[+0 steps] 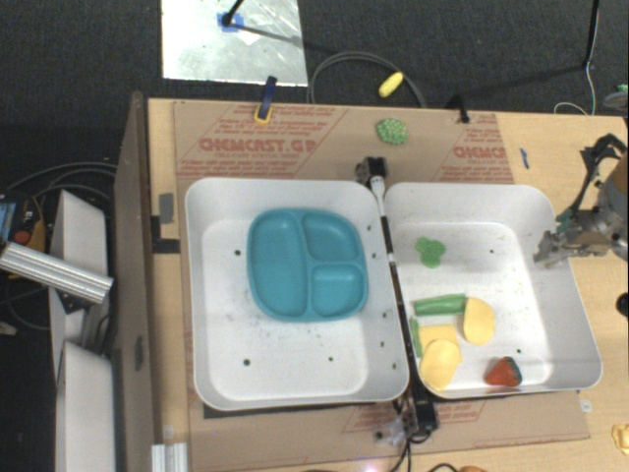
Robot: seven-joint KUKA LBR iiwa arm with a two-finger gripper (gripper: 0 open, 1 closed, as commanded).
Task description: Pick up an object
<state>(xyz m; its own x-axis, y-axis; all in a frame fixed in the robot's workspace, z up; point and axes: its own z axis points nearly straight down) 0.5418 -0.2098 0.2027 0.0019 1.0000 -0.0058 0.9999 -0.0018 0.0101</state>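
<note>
Flanking hand (pixel 550 251): toy foods (pixel 464 321), right bin (pixel 550 293).

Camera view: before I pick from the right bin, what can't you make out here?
- Gripper: at the frame's right edge, small and blurred; whether its fingers are open or shut is unreadable.
- Arm: mostly cut off by the right edge.
- Yellow pieces in the right bin: they overlap, so their count and shapes are unclear.
- Green stick: one end is tucked against the yellow pieces.
- Red item: too small to identify.

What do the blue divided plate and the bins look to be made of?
Blue divided plate: likely molded plastic, matte to satin, going by its uniform color and soft rounded ridges. Left bin and right bin: probably thin white plastic with a smooth finish and rounded corners.
</note>
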